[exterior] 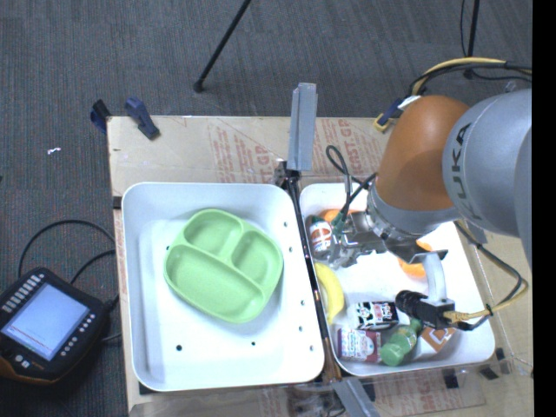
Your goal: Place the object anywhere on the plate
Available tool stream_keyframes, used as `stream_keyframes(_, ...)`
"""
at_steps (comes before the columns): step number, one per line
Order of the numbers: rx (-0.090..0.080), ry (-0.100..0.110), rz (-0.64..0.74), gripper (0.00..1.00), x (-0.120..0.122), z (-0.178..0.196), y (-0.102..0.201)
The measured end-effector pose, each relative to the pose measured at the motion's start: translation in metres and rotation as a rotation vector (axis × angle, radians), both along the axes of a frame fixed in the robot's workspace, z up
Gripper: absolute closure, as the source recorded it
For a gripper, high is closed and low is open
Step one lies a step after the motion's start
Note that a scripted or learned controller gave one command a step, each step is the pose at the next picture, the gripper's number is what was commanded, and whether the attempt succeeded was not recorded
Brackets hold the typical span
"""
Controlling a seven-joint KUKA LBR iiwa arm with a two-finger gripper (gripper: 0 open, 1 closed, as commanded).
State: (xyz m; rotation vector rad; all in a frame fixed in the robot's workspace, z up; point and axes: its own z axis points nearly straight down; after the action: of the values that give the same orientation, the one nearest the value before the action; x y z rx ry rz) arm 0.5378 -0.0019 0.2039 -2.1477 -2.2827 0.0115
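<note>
A light green plate point(224, 263) with three compartments lies in the left white bin point(148, 233). The right bin point(473, 341) holds several items: a yellow banana point(329, 290), a small can point(320, 235), a black-and-white milk carton point(375, 314), a green bottle point(398, 346), a red-and-white packet point(357, 344) and orange pieces point(415, 268). My gripper point(347, 241) reaches down into the right bin's upper left part, beside the can and above the banana. The arm's orange band and grey wrist hide much of the bin's back.
A grey upright post point(302, 129) stands behind the gap between the bins. A teach pendant point(43, 320) lies on the floor at the left. Blue clamps point(139, 118) sit at the bench's back left corner. Cables hang off the arm at the right.
</note>
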Motion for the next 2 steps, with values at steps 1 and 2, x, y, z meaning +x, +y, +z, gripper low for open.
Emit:
stream_keyframes(1, -0.003, -0.003, -0.265, 1.00, -0.003, 0.023, 0.008)
stream_keyframes(2, -0.003, -0.003, -0.157, 1.00, 0.064, 0.030, 0.033)
